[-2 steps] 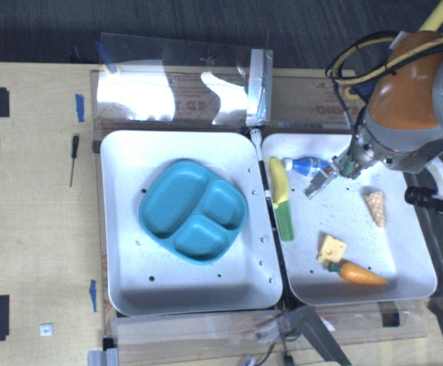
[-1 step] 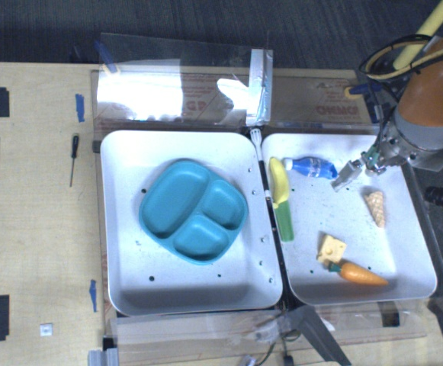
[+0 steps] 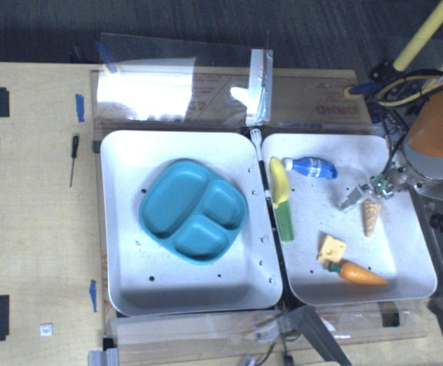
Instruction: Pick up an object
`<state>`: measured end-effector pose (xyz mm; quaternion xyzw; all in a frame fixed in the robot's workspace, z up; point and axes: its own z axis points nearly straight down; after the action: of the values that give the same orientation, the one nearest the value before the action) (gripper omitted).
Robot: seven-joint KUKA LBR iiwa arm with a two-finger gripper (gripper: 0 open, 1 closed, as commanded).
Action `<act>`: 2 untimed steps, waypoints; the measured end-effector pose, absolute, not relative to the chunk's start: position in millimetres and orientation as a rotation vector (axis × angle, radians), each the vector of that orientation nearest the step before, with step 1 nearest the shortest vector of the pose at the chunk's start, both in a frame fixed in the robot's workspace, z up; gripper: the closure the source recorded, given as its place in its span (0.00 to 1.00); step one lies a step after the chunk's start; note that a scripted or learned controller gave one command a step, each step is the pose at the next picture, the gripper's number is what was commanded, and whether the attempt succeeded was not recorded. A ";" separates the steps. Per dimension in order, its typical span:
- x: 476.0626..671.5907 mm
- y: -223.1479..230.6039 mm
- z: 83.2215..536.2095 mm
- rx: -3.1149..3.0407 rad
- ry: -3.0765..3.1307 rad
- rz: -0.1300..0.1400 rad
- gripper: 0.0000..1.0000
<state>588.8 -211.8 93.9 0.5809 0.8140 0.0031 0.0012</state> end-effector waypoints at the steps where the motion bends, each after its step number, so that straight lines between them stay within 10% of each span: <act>1: 642.2 -215.5 86.6 1.664 2.666 0.015 0.00; 2: 550.6 -219.4 88.8 1.558 2.733 0.008 0.00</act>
<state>550.6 -219.4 88.8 0.4953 0.8687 0.0026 -0.0022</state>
